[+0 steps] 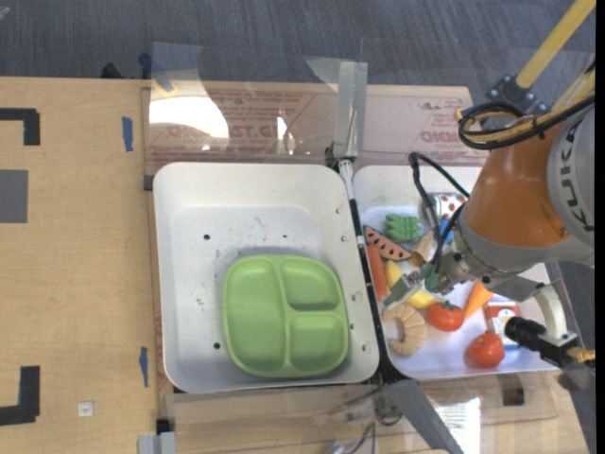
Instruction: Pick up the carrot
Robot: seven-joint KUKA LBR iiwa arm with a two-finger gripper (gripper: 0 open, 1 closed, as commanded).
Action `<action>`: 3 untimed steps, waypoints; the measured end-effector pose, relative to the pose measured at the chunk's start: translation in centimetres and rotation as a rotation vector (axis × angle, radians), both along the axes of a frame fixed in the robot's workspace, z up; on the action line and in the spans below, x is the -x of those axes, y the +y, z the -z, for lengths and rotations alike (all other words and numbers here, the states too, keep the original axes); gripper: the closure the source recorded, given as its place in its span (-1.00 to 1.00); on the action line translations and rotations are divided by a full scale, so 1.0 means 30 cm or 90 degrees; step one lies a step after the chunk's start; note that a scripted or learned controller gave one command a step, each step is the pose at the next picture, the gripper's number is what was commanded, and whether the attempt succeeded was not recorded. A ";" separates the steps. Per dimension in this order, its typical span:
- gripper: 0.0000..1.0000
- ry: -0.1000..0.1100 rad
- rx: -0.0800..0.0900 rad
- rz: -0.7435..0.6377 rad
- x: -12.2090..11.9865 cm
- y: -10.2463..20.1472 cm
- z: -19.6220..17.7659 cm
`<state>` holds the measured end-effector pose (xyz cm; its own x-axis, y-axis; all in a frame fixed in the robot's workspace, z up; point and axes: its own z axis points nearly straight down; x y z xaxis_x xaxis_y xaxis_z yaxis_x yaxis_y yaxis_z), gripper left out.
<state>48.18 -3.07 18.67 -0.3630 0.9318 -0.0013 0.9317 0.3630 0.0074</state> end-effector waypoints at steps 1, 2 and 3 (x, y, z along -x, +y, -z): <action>-1.00 0.006 0.002 -0.186 -0.125 -0.252 0.238; -1.00 -0.004 0.005 -0.215 -0.006 -0.355 0.322; 1.00 -0.010 0.008 -0.216 -0.015 -0.355 0.283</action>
<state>48.64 -13.73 10.19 -0.6522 0.7577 -0.0200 0.7576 0.6525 0.0140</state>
